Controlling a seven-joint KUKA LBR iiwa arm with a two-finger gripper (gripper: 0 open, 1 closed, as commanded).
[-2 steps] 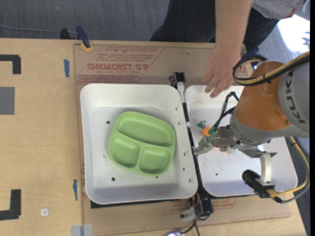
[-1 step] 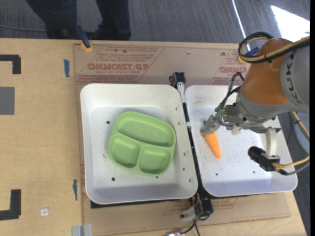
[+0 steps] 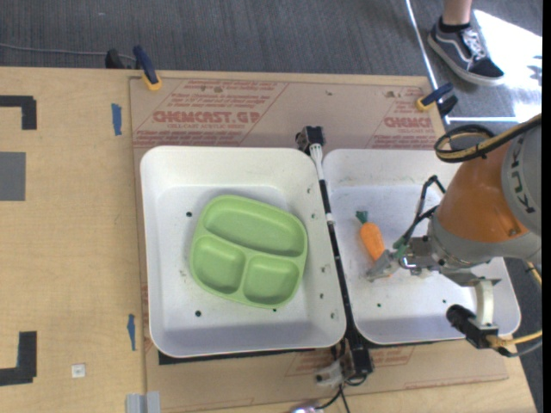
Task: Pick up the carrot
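The carrot (image 3: 371, 240), small and orange with a green top, lies in the right bin (image 3: 411, 306) near its left wall, green end pointing to the back. My gripper (image 3: 386, 263) hovers low just to the right and front of the carrot, close to its orange tip. Nothing shows in its grasp. The grey arm with the orange band (image 3: 482, 205) reaches in from the right above the bin.
A green three-compartment plate (image 3: 248, 250) lies in the left bin (image 3: 165, 231). A divider wall (image 3: 330, 231) runs between the two bins, close to the carrot's left. Clamps hold the brown board at the back.
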